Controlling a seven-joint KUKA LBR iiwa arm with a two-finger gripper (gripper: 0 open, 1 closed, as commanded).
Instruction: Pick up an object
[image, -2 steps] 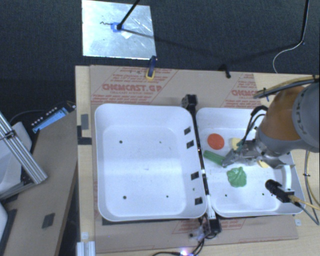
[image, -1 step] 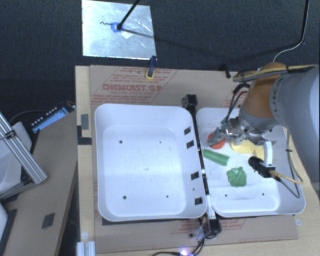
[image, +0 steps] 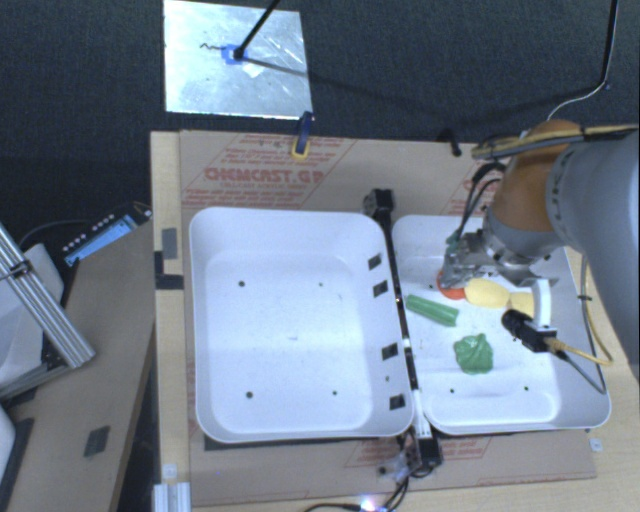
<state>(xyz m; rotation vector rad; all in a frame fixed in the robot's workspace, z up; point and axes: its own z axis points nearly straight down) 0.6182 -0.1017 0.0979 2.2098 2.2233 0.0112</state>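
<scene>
The right bin (image: 500, 410) holds several small objects. A long green piece (image: 432, 310) lies near its left wall. A crumpled green object (image: 474, 353) sits below the middle. A yellow object (image: 492, 293) lies beside a small red-orange one (image: 453, 293). My gripper (image: 458, 273) reaches down into the bin's upper part, right over the red-orange object and beside the yellow one. The arm's grey wrist and orange band hide much of the gripper.
The left bin (image: 290, 330) stands beside the right one, split from it by a black clipped divider (image: 395, 300). A black cable connector (image: 525, 330) hangs over the right bin. A shiny plate (image: 238, 60) lies behind the bench.
</scene>
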